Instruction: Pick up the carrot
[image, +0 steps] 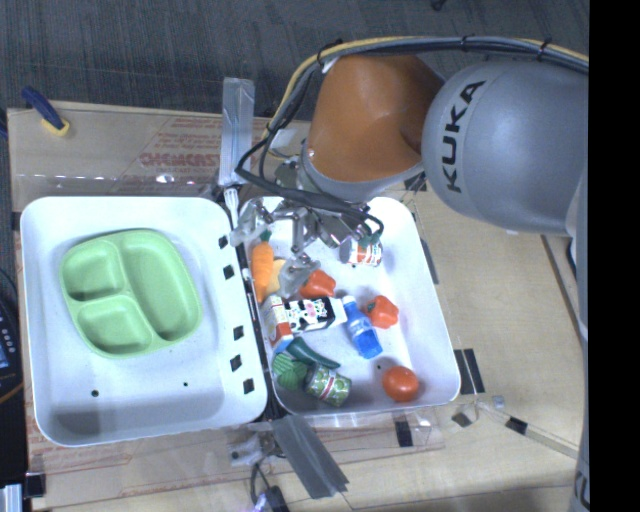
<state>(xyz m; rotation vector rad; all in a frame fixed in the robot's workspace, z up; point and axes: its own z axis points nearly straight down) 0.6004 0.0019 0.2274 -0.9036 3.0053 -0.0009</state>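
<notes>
The orange carrot (262, 270) lies along the left wall of the right bin (432, 300), its upper end under the gripper's metal parts. My gripper (283, 243) hangs low over the bin's upper left corner, directly above and just right of the carrot. The orange wrist band and the grey arm cover the back of the bin. Whether the gripper touches the carrot is hidden.
Crowded round the carrot are a red pepper (318, 284), a cow-print carton (302, 315), a blue bottle (362, 336), a small can (366, 252), a tomato (401, 383) and a green can (327, 385). The left bin (50, 400) holds a green divided plate (128, 290).
</notes>
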